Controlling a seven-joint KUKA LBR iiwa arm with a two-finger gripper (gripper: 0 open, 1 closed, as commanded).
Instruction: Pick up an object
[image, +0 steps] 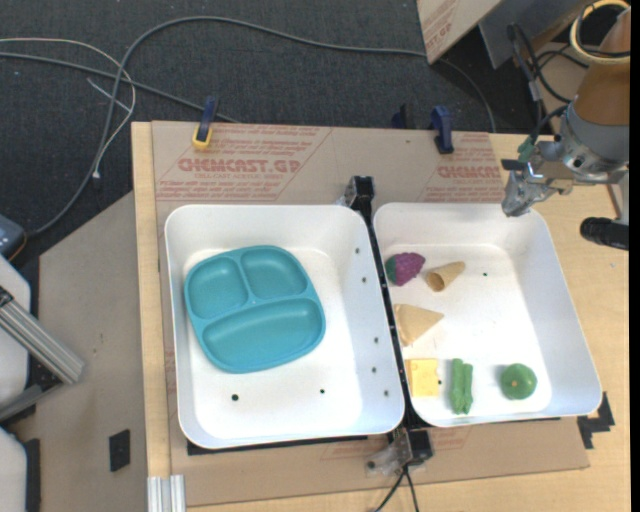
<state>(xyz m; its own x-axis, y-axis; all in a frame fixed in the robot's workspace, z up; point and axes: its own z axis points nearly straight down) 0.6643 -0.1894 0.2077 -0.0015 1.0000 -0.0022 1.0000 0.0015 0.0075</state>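
White plastic makes up both shallow bins, and the right bin (560, 300) holds all 6 candidates for the pick: a purple bunch of grapes (405, 267) at its far left, a tan cone (445, 274) just right of it, a pale wedge (417, 321) nearer the middle divider, and along the near wall a yellow block (423, 377), a green pod (460, 386) and a round green piece (517, 381). The left bin (200, 400) carries a teal divided plate (256, 306). The gripper (516, 202) hangs over the far right corner of the right bin, above its rim and well apart from every item; whether its fingers are spread or closed cannot be told from this slant. Nothing is held, so the step in hand appears to be choosing a target and approaching it. A good choice is likely the round green piece or the cone, since each sits with bare floor around it. The yellow block and pod lie close together against the near wall, which could foul 1 finger. The descent should probably be straight down, centred, with fingers straddling the narrow axis.
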